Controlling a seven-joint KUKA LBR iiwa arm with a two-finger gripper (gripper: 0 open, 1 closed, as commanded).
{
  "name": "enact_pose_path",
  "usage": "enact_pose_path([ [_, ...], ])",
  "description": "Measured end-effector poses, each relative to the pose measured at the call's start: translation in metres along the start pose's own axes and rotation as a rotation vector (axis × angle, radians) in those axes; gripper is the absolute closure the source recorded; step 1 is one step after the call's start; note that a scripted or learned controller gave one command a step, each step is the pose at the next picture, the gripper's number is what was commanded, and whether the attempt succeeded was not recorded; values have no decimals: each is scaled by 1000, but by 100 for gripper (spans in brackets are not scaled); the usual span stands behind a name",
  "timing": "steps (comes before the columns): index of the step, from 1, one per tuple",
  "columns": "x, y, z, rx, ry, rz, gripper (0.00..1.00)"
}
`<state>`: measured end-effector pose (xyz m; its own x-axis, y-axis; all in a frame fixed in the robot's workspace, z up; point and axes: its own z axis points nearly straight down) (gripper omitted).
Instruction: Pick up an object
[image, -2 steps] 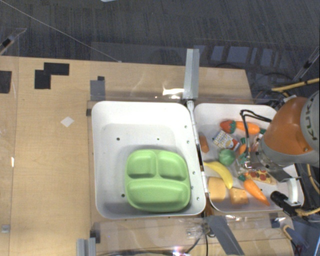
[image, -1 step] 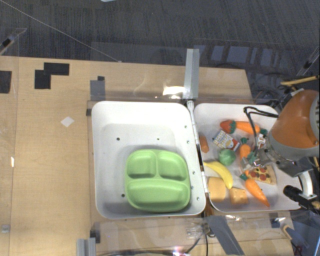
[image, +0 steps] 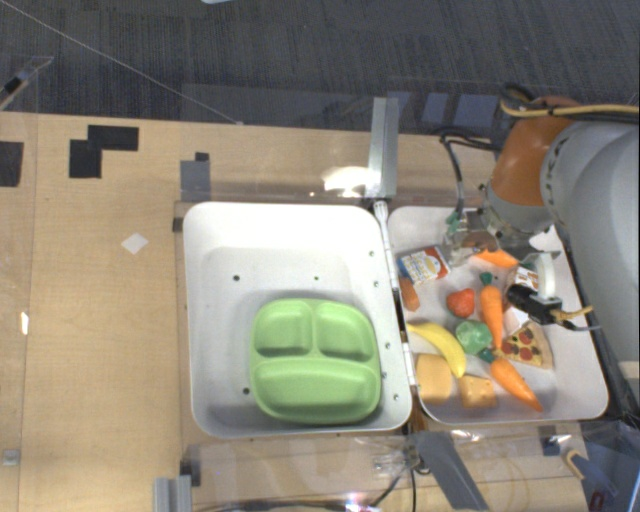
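Observation:
The right bin (image: 585, 398) holds several toy foods: a yellow banana (image: 441, 343), a red tomato (image: 461, 301), an upright carrot (image: 492, 311), a second carrot (image: 516, 383) lying near the front, a green vegetable (image: 473, 336), a pizza slice (image: 528, 346), a small white and red carton (image: 423, 265) and two tan bread pieces (image: 433, 377). My gripper (image: 468, 236) hangs low over the back of this bin, just right of the carton and above the tomato. Nothing shows as held in it.
The left bin (image: 215, 260) carries a green divided plate (image: 315, 360) towards its front. A metal divider post (image: 384, 140) stands between the bins at the back. The grey arm (image: 590, 190) covers the right bin's far right corner.

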<state>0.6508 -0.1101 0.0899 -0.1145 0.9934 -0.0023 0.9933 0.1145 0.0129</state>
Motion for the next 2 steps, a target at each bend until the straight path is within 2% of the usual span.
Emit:
enact_pose_path([
  [1,-30,-61,-46,8,0,164,0],
  [2,5,-91,-4,-6,-4,3,0],
])
